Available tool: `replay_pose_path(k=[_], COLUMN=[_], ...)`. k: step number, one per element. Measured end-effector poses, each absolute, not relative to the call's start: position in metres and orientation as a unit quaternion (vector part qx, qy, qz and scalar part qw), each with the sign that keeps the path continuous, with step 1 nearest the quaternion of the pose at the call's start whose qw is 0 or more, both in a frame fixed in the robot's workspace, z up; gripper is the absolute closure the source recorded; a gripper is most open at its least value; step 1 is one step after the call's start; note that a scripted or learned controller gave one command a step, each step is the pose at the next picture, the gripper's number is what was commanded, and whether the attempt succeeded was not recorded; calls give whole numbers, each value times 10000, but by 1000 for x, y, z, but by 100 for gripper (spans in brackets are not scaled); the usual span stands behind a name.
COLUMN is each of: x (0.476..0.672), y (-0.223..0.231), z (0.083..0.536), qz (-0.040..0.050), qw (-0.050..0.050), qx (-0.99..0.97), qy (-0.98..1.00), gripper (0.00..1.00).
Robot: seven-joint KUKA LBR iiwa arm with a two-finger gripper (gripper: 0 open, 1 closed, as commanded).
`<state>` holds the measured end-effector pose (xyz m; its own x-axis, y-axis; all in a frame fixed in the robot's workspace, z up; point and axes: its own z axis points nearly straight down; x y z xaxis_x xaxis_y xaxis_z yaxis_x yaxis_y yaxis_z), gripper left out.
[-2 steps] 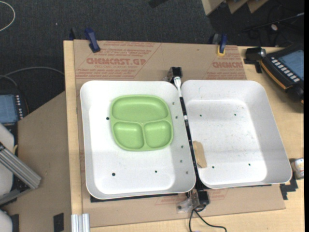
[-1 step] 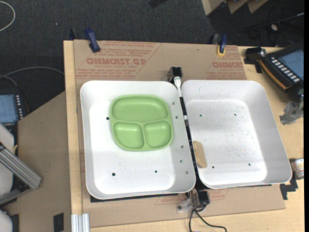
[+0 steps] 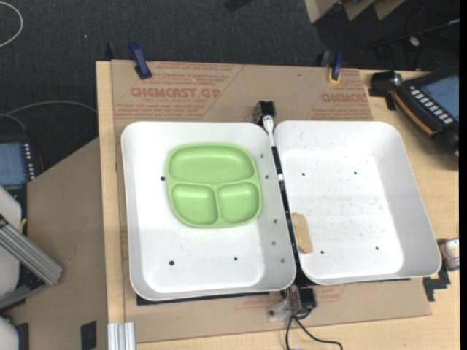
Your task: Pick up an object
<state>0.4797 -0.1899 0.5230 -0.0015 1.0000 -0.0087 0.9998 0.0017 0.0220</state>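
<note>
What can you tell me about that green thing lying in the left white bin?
The green tray is a pale green divided plate, plastic by its look, with rounded corners. It has three compartments: one wide one across the far side and two smaller ones side by side nearer the camera. It lies flat, open side up, in the far half of the left bin, touching nothing but the bin floor.
</note>
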Motion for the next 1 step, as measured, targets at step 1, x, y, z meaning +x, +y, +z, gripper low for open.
replay_pose_path(k=[1], x=[479], y=[-155], z=[401], qz=[-26], qw=[-56], qx=[7061], qy=[7081], gripper=[100])
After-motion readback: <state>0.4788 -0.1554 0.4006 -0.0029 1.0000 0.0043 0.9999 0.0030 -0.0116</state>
